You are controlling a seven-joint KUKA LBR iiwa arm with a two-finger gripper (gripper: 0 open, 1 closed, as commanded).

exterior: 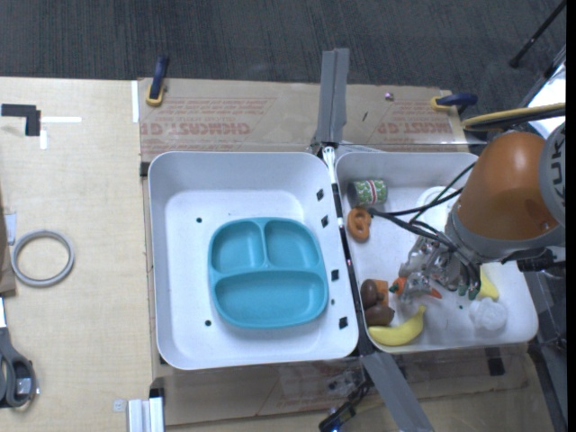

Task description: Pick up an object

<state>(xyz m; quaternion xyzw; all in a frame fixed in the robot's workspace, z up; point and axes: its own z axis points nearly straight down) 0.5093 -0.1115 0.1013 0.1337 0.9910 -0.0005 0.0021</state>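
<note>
Below my wrist, the right bin [423, 340] holds a scatter of small things. A yellow banana [399, 330] lies curved along its near edge, toward the left corner. Just beyond it sits a dark brown lump [375, 302], touching a small orange piece [396, 287]. Farther back, by the left wall, an orange ring-shaped doughnut [359, 224] lies flat, and beyond that a green can [369, 190] rests on its side. A white object [489, 314] sits at the near right.

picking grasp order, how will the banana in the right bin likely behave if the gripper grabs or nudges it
The banana lies on its curved side against the right bin front wall, so a nudge would probably pivot it. Its glossy skin suggests it may slip. It looks like a light toy, though that's uncertain.
</note>
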